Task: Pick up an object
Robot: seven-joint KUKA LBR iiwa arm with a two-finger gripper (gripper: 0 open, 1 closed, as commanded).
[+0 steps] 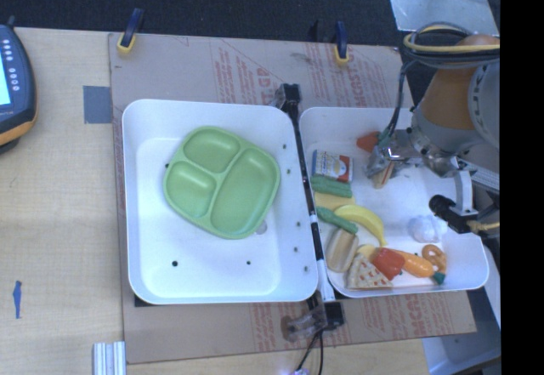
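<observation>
- Right bin (476,275), near end: pizza slice (367,274), bread roll (341,249), red pepper (389,261), carrot (420,264), pretzel (433,254). Toy food, judged light, rigid and smooth; likely to slip unless taken across a narrow width.
- Right bin, middle: banana (363,218), green bean pod (331,188), pale round piece (422,228). The banana lies clear enough to be pinched at mid-body.
- Right bin, far end: small box (331,166); red piece (367,142).
- Gripper (382,171): low over the far end; fingers slightly parted, nothing visibly between them.
- Left bin (134,195): green divided plate (223,182), tilted, its compartments bare.
</observation>
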